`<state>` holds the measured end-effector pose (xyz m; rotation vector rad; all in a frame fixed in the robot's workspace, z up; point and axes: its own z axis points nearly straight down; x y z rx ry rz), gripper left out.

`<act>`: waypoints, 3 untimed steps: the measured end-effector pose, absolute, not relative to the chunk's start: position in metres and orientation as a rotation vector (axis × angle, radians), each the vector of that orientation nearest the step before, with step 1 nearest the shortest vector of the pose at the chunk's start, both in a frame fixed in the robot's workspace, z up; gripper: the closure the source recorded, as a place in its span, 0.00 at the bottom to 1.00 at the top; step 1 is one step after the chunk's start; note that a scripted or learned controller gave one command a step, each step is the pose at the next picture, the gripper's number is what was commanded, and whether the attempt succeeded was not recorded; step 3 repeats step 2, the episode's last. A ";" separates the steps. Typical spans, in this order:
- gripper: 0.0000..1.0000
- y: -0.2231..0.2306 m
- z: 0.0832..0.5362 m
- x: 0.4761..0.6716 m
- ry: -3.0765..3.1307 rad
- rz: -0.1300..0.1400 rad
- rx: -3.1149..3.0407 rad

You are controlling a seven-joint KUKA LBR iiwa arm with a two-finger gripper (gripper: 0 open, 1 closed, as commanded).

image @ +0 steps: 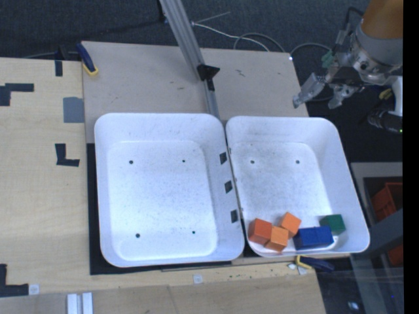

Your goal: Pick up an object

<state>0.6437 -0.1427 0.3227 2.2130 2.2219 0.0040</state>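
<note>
**Clerk:** Jaws, item one: the gripper (319, 91) hangs above the bench beyond the far edge of the right bin (340, 142), near its far right corner. Its two fingers read as spread apart, with nothing between them and nothing touched.

**Checker:** And the stock to be picked?

**Clerk:** All in the right bin, bunched along its near edge. Entries: blue block (313, 238), lying flat against the near wall; green block (334, 223), just beside it toward the near right corner; three orange cubes (276, 231) to the blue block's left, touching one another and tilted up the slope of the bin's wall.

**Checker:** Surroundings?

**Clerk:** Left bin (105, 175), side by side with the right one. An aluminium rail (186, 38) slants across the bench's far edge. A yellow-and-blue clamp (87, 60) sits at the far left corner of the board.

**Checker:** Advice for the step in hand?

**Clerk:** My judgement: the arm has yet to travel across the whole bin to its near edge. The green block looks the easiest, since it stands a little free of the others. Come down straight from above, fingers wide, straddling its two open sides. The near wall crowds every piece, so a finger could well strike the rim or nudge the blue block.
</note>
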 end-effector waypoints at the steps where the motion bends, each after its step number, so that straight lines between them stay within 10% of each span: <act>1: 0.00 -0.135 0.322 0.642 2.222 -0.002 2.220; 3: 0.00 -0.126 0.328 0.674 2.221 0.000 2.218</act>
